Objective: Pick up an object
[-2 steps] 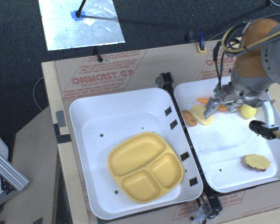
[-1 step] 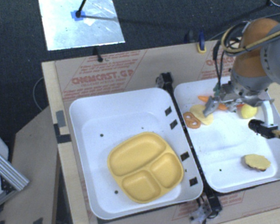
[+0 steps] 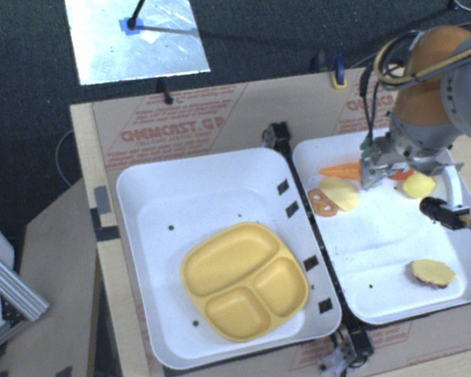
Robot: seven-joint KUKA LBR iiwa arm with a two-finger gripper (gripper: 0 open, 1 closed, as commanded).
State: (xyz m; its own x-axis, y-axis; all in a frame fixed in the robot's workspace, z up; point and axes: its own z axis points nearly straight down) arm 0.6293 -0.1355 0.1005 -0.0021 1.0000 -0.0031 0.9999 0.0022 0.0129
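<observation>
In the right bin [image 3: 379,244] my gripper [image 3: 371,175] hangs low near the far wall, right at the thick end of an orange carrot [image 3: 338,172]. A pale yellow piece [image 3: 343,195] and a brown pretzel [image 3: 322,204] lie just to the gripper's left. On its right lies a yellow lemon-like piece [image 3: 418,185], with a small red bit [image 3: 401,174] partly hidden under the wrist. A flat brown piece [image 3: 432,272] rests near the bin's front right corner.
The left bin [image 3: 152,197] holds a yellow divided plate [image 3: 244,279]. A black divider [image 3: 305,216] runs between the bins. The middle of the right bin's floor is bare white. A silver sheet [image 3: 135,30] lies beyond the bench.
</observation>
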